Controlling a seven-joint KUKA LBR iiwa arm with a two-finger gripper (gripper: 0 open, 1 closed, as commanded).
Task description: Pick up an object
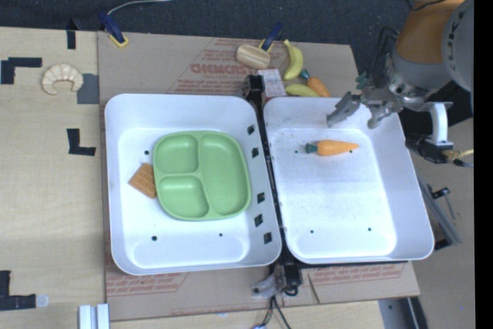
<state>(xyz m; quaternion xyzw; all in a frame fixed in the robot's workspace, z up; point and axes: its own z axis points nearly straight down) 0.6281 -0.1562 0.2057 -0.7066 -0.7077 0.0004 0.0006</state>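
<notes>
1. Toward the twelve o'clock end of the right bin (385, 235) lies a toy carrot (333, 148), lengthwise from nine to three o'clock, with its green top at nine.
2. Just beyond it, at about one o'clock, the gripper (360, 114) hangs with fingers spread apart, grasping nothing and clear of the carrot.
3. By its look, the carrot is light, stiff plastic, smooth and tapered, so it may roll or squirt out. Pinching across the thicker orange middle seems safest.
4. Nothing else lies in the right bin.
5. At nine o'clock, the left bin (127, 243) holds a green divided plate (202, 173) with a tan cracker-like piece (143, 180) at its nine o'clock edge.
</notes>
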